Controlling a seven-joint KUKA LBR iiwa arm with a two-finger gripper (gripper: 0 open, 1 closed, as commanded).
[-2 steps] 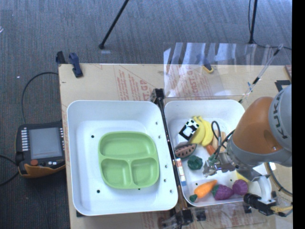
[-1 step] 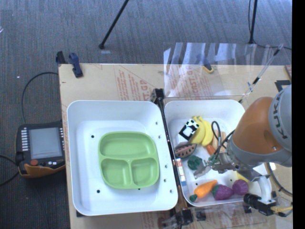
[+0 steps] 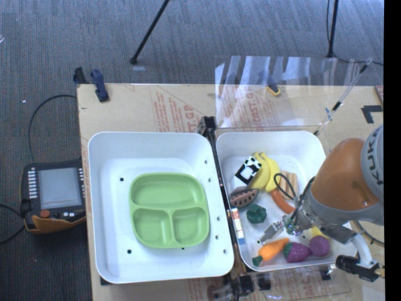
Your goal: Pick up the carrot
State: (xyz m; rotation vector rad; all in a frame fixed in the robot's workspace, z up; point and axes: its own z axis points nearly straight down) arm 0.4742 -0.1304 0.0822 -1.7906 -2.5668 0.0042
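The carrot (image 3: 274, 249) is orange with a green leafy end. It lies flat near the front edge of the right bin (image 3: 310, 142), its green end pointing left. My gripper (image 3: 276, 231) hangs low over the bin, just above and slightly behind the carrot, with the orange-banded wrist (image 3: 341, 180) behind it to the right. The gripper's metal tip points down and to the left, toward the carrot. Nothing shows as held, and the carrot rests on the bin floor.
Purple grapes (image 3: 299, 252) touch the carrot's right end. A green broccoli piece (image 3: 255, 214), a brown item (image 3: 243, 197), a banana (image 3: 268, 168), a black-and-white cube (image 3: 249, 170) and an orange sausage (image 3: 281, 200) lie behind. The left bin (image 3: 103, 168) holds a green divided plate (image 3: 169, 209).
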